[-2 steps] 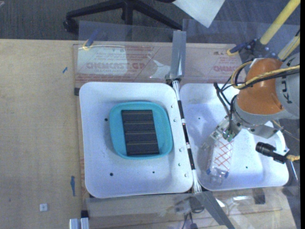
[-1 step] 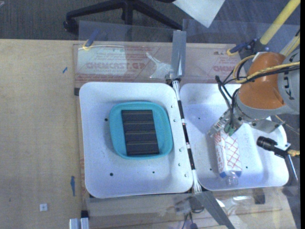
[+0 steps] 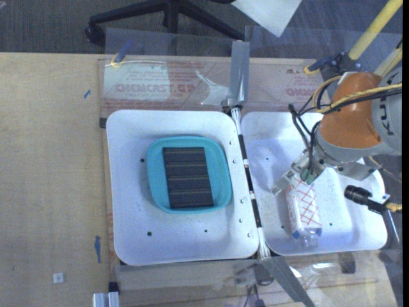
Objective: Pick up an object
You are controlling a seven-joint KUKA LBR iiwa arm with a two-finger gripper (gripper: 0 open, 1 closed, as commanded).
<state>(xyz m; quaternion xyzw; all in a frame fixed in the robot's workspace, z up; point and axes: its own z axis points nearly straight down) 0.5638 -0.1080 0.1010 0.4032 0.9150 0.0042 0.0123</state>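
The tool hangs low over the right bin, directly above the upper end of a clear bottle with a red lattice label. The bottle lies on its side on the bin floor, its long axis running up and down the view, its bluish cap end toward the near edge. The tool's metal tip seems to touch or nearly touch the bottle's upper end, but the wrist hides the fingers, so I cannot tell whether the tool is clenched or released, nor whether it grips the bottle at all. The arm, grey with an orange band, crowds the upper right of that bin, and black and yellow cables loop around it. A black plug on a cable hangs just right of the bottle, over the bin's right side. The left bin holds a teal tray with a dark ribbed block resting in it; both sit well apart from the bottle, beyond the divide between bins. A metal bracket stands at the far edge where the bins meet. The wooden tabletop stretches off to the left, and a chair base shows on the floor beyond.
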